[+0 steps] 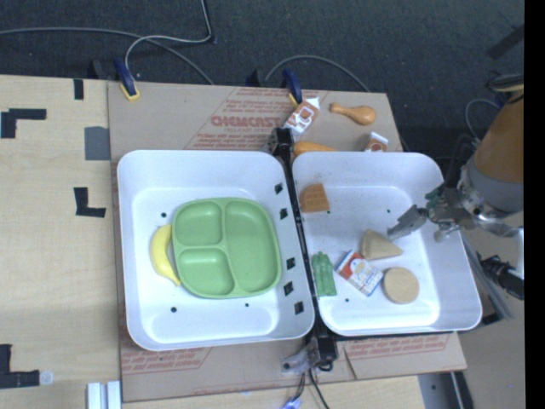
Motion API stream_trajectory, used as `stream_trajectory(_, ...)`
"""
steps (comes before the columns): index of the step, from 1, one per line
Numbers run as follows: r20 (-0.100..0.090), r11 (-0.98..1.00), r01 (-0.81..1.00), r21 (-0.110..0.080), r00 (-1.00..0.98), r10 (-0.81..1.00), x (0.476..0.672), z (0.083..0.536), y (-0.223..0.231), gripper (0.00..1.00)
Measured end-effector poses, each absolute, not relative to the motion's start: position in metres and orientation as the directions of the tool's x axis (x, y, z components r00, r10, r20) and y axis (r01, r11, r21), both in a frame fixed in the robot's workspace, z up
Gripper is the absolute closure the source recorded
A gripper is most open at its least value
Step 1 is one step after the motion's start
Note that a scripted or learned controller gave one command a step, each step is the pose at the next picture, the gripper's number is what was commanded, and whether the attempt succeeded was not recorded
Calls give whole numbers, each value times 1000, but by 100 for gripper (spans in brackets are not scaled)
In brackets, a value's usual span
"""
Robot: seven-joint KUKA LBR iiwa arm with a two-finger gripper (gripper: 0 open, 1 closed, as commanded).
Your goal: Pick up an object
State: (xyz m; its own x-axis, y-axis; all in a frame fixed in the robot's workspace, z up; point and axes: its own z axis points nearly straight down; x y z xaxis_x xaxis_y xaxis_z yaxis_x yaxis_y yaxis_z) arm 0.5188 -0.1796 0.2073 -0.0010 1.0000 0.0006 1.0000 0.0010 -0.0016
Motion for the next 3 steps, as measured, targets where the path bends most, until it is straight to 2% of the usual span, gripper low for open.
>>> stream_trajectory(1, 1, 2, 1000, 1, -2, 1000, 538, 110, -128, 0)
stream_trajectory(2, -11, -1, 1000, 22, 2, 1000, 533, 92, -104, 0)
stream_trajectory(3, -6, 0, 1000, 12, 0, 1000, 576, 91, -98, 0)
